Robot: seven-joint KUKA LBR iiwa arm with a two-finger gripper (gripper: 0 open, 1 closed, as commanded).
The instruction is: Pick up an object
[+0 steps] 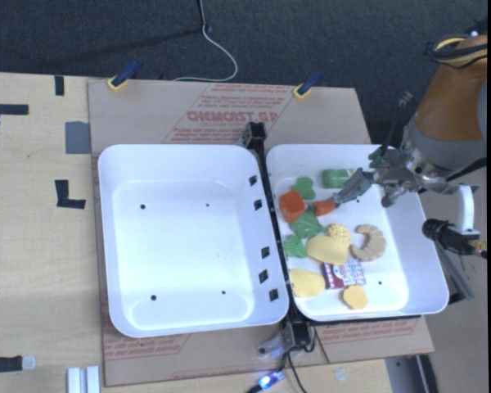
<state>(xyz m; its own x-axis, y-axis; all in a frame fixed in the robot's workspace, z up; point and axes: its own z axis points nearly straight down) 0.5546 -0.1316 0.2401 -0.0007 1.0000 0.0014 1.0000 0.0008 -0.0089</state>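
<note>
A: In the camera view, where is the hand [362,182]?

B: It hangs over the far part of the right bin [409,297], reaching in from the right. One dark finger [350,188] points down and to the left, toward the small orange piece [325,207]. I cannot tell how far the hand is open, and I see nothing between its fingers.

A: And the objects to pick?

B: All are in the right bin, close together: a red block [292,205], green pieces [306,223], a green block [336,176] near the far wall, a yellow corn-like piece [331,244], a tan crescent [369,241], and a yellow round piece [354,298] near the front. The left bin [180,244] holds none.

A: What could go wrong?

B: I think the crowding is the risk. The orange piece is small and lies touching or just beside a green one, so the fingers may push it away, or close on two things and lose both. Also the green block is near the wall, so a finger could strike the rim there.
</note>
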